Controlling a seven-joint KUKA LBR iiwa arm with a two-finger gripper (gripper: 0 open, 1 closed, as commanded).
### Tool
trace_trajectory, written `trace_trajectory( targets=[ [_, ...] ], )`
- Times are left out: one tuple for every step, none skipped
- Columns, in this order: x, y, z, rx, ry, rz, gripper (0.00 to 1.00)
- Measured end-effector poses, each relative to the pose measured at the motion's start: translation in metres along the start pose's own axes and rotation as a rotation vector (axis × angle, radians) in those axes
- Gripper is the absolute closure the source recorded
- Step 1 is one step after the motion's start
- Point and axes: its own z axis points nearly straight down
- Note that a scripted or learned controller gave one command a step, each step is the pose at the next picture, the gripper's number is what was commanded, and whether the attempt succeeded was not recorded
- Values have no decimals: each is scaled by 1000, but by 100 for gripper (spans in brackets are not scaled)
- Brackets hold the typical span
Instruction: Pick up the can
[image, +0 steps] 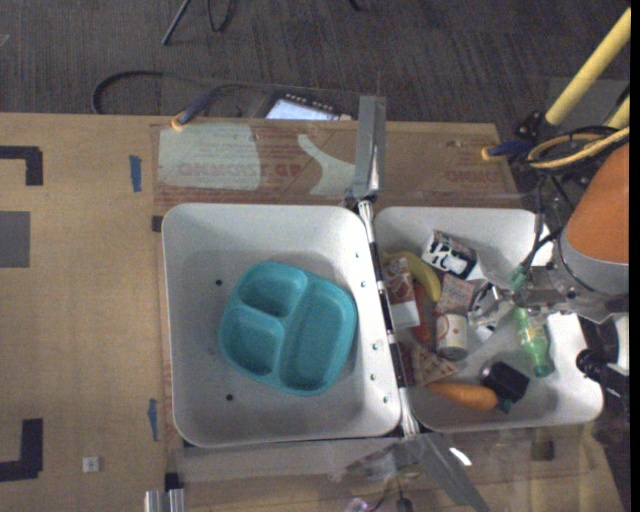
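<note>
The can (452, 336) in the crowded right bin (505, 228) should be centred under the gripper (497, 302), beside the green bottle (534, 342); whether the jaws are apart cannot be told.

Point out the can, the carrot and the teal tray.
can (452, 335): camera view, on its side wall.
carrot (462, 396): camera view, middle of its length.
teal tray (288, 327): camera view, on the ridge between its compartments.
</note>
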Motion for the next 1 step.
trace_trajectory(
  targets=[
    [40, -17, 70, -1, 0, -91, 0]
  ],
)
